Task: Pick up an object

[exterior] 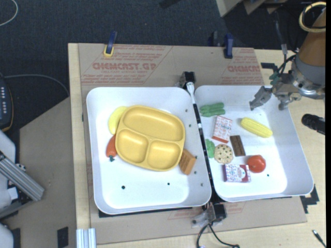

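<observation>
- The gripper (pixel 270 100) hung over the upper right part of the right bin (pixel 295 154), fingers spread apart with nothing between them.
- Grey arm (pixel 310 61) with its orange band came in from the right, above that bin's far corner.
- Landmark: the corn cob (pixel 256 127), yellow, lying aslant in the right bin just below the gripper, not touched by it.
- Left of the corn, a white and red packet (pixel 222 128); above that packet, a green pod-like piece (pixel 212 109).
- Below and left of the corn, a brown bar (pixel 237 145), and beside it a round cookie (pixel 223 153).
- A small green bit (pixel 210 147) lay left of the cookie, near the bin's wall.
- Below the corn, a red tomato (pixel 256 163), touching or nearly touching a red and white carton (pixel 236 173) on its left.
- Far left of the corn, in the left bin (pixel 155 195), a yellow divided tray (pixel 149 137) lay tilted.
- A banana (pixel 116 118) peeked out at the tray's upper left edge; a red-orange pepper (pixel 111 148) sat at its left edge.
- A brown block (pixel 187 162) leaned at the tray's lower right corner.
</observation>
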Action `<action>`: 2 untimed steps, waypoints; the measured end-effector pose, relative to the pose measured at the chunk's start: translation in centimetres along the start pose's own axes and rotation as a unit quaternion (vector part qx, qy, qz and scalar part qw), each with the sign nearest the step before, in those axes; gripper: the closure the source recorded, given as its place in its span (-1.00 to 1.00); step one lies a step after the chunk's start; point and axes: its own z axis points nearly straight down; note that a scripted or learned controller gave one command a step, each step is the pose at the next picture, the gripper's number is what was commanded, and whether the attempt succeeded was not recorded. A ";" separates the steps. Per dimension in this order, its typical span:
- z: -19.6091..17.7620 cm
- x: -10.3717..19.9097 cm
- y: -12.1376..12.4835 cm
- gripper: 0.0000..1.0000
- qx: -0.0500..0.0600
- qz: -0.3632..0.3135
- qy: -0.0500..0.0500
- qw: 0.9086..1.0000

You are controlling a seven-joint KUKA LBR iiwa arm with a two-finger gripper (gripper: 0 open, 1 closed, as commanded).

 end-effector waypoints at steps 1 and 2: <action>-0.9 0.0 0.3 -1.00 -0.007 -0.001 -0.002 1.000; 4.2 1.0 0.5 -1.00 -0.005 -0.002 -0.001 1.000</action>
